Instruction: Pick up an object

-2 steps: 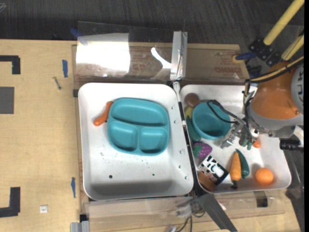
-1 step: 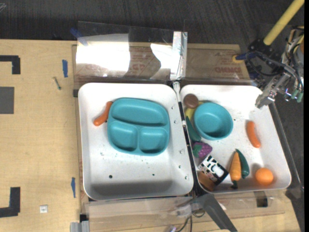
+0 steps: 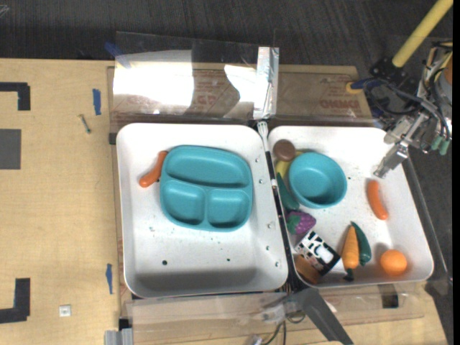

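Observation:
My gripper hangs over the right bin near its far right corner, pointing down and to the left. Just below its tip lies an orange sausage-shaped piece, apart from it. A teal bowl stands in the bin's far left part, with a brown round piece and a yellow-green piece beside it. Toward the front lie a purple piece, a black-and-white item, a carrot and an orange ball.
The left bin holds a teal divided plate with a small orange piece at its left edge. Cables and the arm's wrist crowd the far right. A clear plastic sheet stands behind the bins.

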`<state>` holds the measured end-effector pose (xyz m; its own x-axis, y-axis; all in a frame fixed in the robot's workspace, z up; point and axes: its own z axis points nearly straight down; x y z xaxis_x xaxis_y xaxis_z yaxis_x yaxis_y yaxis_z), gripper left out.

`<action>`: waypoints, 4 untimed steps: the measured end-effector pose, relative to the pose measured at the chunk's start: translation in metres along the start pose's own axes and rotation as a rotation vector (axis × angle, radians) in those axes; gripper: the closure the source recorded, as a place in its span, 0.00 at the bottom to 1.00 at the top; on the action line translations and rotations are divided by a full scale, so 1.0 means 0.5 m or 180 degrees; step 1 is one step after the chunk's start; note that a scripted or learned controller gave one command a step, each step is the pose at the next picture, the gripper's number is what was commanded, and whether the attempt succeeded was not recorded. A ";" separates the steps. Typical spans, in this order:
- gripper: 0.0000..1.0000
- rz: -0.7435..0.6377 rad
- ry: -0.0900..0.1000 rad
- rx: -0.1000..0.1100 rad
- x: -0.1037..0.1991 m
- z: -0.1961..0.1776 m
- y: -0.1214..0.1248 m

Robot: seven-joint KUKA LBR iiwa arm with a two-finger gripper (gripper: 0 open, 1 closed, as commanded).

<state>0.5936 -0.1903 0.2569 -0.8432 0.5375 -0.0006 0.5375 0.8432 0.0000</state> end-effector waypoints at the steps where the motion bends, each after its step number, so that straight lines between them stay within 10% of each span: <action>1: 0.00 0.0251 0.0027 0.0009 -0.003 0.248 -0.061; 2: 0.00 -0.0312 -0.0023 -0.0006 0.139 0.339 -0.016; 3: 1.00 -0.0316 -0.0050 -0.0015 0.133 0.319 -0.012; 4: 1.00 -0.0742 -0.0031 -0.0006 0.082 0.034 -0.030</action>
<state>0.5513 -0.1810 0.2400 -0.9446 0.3282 -0.0104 0.3282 0.9446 0.0005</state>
